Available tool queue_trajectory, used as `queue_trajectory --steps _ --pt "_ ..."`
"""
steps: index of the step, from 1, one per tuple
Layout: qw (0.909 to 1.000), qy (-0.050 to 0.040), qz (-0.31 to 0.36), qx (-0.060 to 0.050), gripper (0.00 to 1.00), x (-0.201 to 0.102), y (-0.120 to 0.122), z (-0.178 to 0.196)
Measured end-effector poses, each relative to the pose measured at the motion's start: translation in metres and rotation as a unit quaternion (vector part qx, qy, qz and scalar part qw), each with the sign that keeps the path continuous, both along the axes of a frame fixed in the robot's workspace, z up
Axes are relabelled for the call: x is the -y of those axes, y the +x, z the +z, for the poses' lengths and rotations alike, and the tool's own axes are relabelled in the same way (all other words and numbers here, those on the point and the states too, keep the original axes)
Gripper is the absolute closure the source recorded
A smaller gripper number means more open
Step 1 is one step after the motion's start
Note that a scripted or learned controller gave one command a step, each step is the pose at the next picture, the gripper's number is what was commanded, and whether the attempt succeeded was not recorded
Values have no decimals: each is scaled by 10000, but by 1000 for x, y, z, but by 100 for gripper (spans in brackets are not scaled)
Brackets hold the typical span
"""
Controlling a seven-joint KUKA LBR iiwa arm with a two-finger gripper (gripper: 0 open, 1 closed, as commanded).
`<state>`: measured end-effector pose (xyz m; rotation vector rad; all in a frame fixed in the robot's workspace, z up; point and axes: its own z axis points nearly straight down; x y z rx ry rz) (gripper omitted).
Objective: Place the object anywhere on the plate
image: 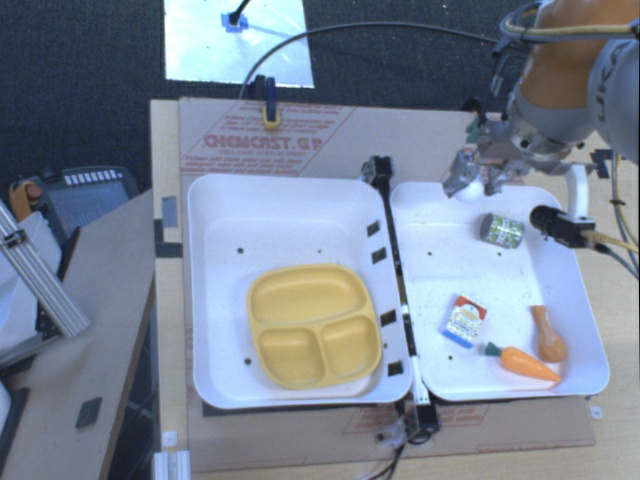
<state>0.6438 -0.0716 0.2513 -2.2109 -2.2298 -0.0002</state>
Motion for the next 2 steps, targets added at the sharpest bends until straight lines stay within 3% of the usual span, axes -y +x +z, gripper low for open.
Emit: queue_trajectory --steps 2 --pt "10000 4 5 -2 100 -104 -53 -15"
